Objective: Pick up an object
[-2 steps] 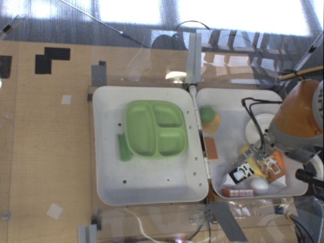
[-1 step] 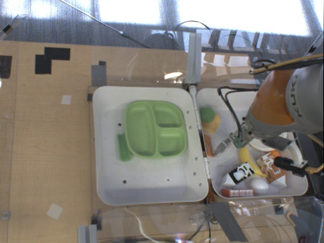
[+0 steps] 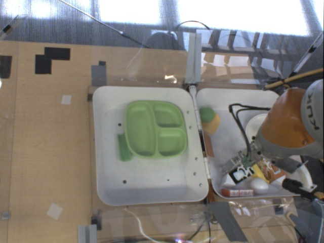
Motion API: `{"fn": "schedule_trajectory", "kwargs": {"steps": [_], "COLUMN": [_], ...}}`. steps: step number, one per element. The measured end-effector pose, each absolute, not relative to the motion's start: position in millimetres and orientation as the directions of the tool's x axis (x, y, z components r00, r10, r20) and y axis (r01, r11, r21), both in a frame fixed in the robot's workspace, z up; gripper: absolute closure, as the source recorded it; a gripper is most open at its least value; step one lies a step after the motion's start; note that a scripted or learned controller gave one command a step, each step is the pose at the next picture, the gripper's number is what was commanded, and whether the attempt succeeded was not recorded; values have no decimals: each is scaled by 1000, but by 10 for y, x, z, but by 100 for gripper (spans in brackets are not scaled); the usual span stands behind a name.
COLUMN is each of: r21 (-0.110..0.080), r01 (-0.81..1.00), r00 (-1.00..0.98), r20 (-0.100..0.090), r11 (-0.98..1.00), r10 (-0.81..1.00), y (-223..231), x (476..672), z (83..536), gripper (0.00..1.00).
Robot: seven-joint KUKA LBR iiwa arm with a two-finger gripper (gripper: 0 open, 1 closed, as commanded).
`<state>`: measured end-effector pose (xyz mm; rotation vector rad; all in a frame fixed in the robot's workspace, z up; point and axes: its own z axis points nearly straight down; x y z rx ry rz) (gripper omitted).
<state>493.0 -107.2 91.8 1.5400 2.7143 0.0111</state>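
The grey arm with its orange band [image 3: 288, 123] hangs over the right white bin [image 3: 223, 103], its gripper [image 3: 242, 167] low among a small white egg-shaped object [image 3: 259, 185] and other clutter. Whether it grips anything cannot be told.

A divided tray [image 3: 154, 129] lies in the left bin [image 3: 109, 186]; small items [image 3: 248, 184] crowd the right bin's [image 3: 220, 151] near corner.

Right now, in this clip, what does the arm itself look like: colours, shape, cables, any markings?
The arm reaches in as a bulky rounded body, with a broad orange band and pale grey casing beside it bearing dark lettering cut off at the frame's edge. A black cable loops from it over the right bin. The gripper is a small dark and metallic assembly; its details are too small to tell.
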Motion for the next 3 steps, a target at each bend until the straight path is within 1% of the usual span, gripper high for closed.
{"fn": "schedule_trajectory", "kwargs": {"steps": [1,2,3], "r21": [17,22,16], "r01": [869,906,985], "r00": [-495,-423,-170], "r20": [-19,-15,-5], "r11": [495,423,170], "r10": [869,906,985], "y": [-947,-931,-903], "x": [4935,4946,5830], "z": [916,917,904], "gripper": [0,0,0]}}
